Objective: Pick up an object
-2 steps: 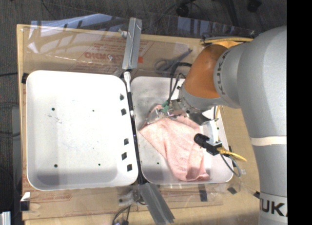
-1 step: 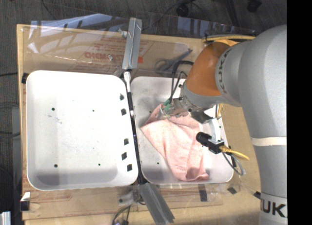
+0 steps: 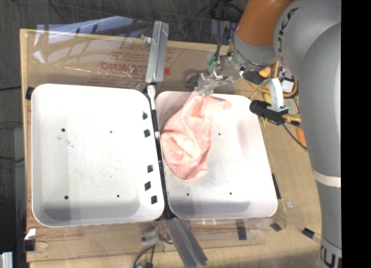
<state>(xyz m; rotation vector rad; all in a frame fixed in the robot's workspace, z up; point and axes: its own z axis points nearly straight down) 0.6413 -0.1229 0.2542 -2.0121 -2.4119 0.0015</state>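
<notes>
A pink cloth (image 3: 188, 136) lies crumpled in the left half of the right bin (image 3: 255, 200). Its upper end is drawn up into a peak at the bin's far edge. My gripper (image 3: 204, 89) sits right at that peak, with the fingers shut on the cloth's tip. The grey arm with its orange band (image 3: 264, 6) comes down from the top right. Most of the cloth still rests on the bin floor.
The left bin (image 3: 87, 162) stands beside the right one, with a ridge and black clips between them. A metal bar (image 3: 156, 52) runs back from that ridge over the cardboard bench. Cables and a black fitting (image 3: 268, 110) hang by the right bin's far right corner.
</notes>
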